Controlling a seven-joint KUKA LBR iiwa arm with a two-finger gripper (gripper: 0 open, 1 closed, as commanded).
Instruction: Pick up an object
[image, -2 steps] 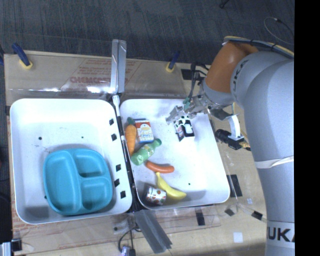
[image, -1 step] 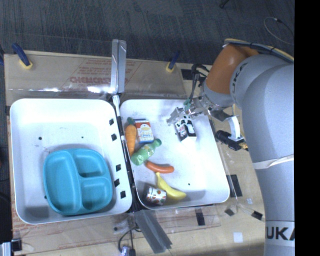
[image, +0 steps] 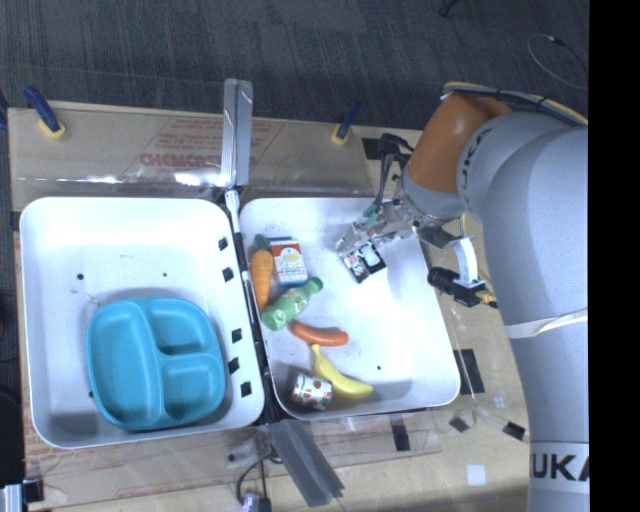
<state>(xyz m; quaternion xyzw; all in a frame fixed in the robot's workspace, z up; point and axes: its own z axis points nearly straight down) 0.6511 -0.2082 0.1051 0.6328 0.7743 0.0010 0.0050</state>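
Grey arm (image: 530, 250) filled the frame's right; its hand (image: 362, 250) hovered in the right bin (image: 420, 340), grip state impossible to tell. Carrot (image: 261, 277), bottle (image: 289, 303), banana (image: 338, 375) lay lower left. Descending squarely over one isolated item seemed wisest.

Down on the pale wooden bench (image: 120, 140), covered by a clear plastic sheet with red printing, two shallow white plastic bins sit side by side: the left bin (image: 60, 230) and the right bin (image: 420, 330), their walls touching at the middle. Blue clamps (image: 44, 110) grip the bench's far edge, and short black tape strips (image: 470, 372) dot the near right corner.
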